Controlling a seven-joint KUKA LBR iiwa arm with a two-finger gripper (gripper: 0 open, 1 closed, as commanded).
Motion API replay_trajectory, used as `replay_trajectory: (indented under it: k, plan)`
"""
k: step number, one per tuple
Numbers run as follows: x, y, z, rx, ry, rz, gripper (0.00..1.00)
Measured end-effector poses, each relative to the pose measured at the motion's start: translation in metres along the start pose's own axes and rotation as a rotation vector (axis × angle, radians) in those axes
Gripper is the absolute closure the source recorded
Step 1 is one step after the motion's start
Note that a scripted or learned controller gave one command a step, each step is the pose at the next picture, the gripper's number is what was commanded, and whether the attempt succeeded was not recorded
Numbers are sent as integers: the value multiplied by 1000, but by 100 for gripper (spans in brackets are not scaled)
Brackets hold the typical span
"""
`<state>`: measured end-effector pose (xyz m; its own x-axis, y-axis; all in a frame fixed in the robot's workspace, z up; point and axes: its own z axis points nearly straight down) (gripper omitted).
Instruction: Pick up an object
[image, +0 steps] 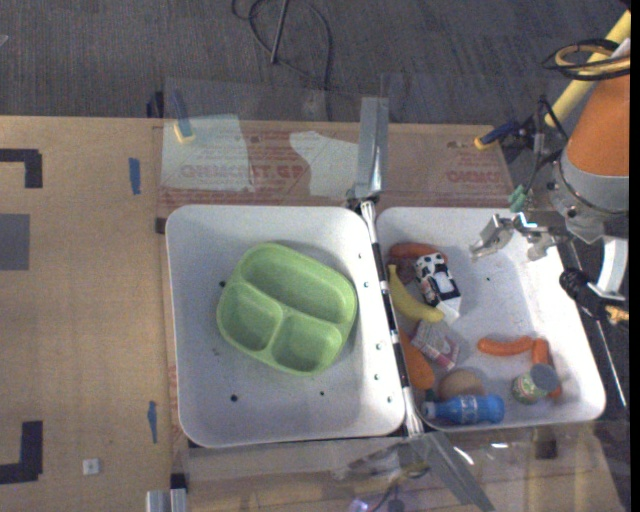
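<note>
The gripper (512, 236) hangs with fingers apart and bare above the right bin (592, 390), so closing here would likely catch nothing.

A green tray (287, 309) is seen in the left bin (195, 240); the gripper (512, 236) (nothing between its fingers) is held above the right bin (580, 350).

My arm (600, 130) reaches in from the right, my gripper (512, 235) hanging with fingers spread, nothing between them.
</note>
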<state>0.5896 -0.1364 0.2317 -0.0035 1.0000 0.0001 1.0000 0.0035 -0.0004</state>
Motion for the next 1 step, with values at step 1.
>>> replay_trajectory:
  k: [1]
  plan:
    - [-15, -24, 119, -30, -5, -15, 0]
